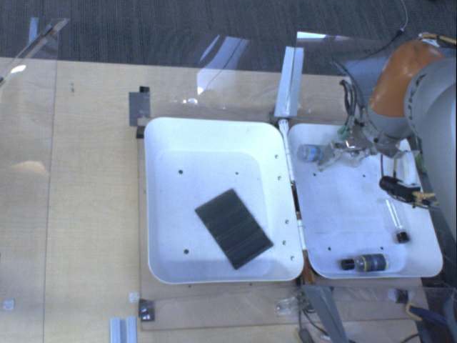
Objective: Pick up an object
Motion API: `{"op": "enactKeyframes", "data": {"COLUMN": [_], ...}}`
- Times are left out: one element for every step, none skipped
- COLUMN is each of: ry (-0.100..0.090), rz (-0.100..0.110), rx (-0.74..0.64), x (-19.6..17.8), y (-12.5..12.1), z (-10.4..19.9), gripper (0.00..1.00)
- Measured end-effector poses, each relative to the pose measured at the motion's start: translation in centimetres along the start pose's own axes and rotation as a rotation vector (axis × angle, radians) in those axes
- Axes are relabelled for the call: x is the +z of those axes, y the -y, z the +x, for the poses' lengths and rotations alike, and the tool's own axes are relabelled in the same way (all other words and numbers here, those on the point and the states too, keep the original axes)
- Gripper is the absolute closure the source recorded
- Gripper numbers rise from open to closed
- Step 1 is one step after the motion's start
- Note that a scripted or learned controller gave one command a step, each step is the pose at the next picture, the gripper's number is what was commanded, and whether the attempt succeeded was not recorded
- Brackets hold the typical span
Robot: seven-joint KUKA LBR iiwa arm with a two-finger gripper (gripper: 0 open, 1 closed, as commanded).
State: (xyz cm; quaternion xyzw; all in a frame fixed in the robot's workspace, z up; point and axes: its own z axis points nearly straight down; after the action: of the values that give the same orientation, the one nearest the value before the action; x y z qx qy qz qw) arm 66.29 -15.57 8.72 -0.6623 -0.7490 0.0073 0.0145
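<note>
A dark grey ribbed rectangular pad lies flat and askew in the left bin. In the right bin, a small clear bluish object rests at the far left corner. A black and brass cylinder lies by the near wall, and a thin clear tube with a dark tip lies at the right side. My gripper is low over the far part of the right bin, its tip just right of the bluish object. I cannot make out contact between them.
The grey arm with its orange band comes in over the right bin's far right corner, with a black part hanging below it. A metal upright stands behind the gap between the bins. Bare wooden bench spreads to the left.
</note>
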Motion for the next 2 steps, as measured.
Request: {"op": "enactKeyframes", "data": {"ry": [0.014,0.018], "rz": [-0.015,-0.014], "rx": [0.088,0.07], "x": [0.02,0.01], "y": [-0.88,-0.87], "z": [5.19,5.42], "gripper": [0.0,0.0]}}
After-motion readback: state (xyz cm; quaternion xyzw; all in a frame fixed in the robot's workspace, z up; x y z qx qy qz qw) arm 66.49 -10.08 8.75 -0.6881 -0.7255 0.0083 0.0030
